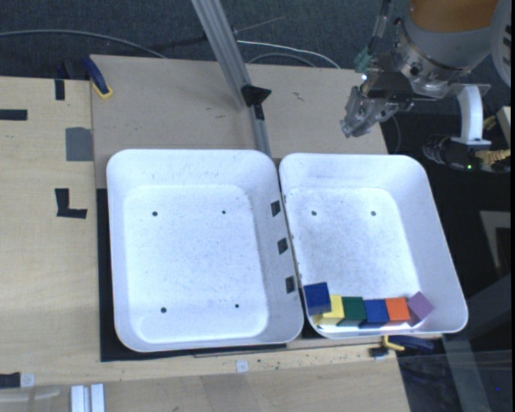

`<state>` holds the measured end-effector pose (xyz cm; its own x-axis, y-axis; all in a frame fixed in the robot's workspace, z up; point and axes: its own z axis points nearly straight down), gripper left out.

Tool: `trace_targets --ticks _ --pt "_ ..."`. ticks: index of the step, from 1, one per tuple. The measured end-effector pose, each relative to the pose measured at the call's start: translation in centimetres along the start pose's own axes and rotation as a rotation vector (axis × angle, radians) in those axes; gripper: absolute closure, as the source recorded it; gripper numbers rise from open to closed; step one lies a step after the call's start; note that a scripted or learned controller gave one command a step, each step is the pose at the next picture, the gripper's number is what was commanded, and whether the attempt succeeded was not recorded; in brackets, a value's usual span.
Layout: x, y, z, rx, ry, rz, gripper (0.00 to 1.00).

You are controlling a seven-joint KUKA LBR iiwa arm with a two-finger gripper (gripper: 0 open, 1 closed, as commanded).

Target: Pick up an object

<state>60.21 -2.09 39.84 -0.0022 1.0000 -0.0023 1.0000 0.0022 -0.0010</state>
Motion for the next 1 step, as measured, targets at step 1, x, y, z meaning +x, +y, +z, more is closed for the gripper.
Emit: trace_targets --ticks 1 --pt "-10.25 3.28 7.90 0.006 -0.001 0.009 1.00"
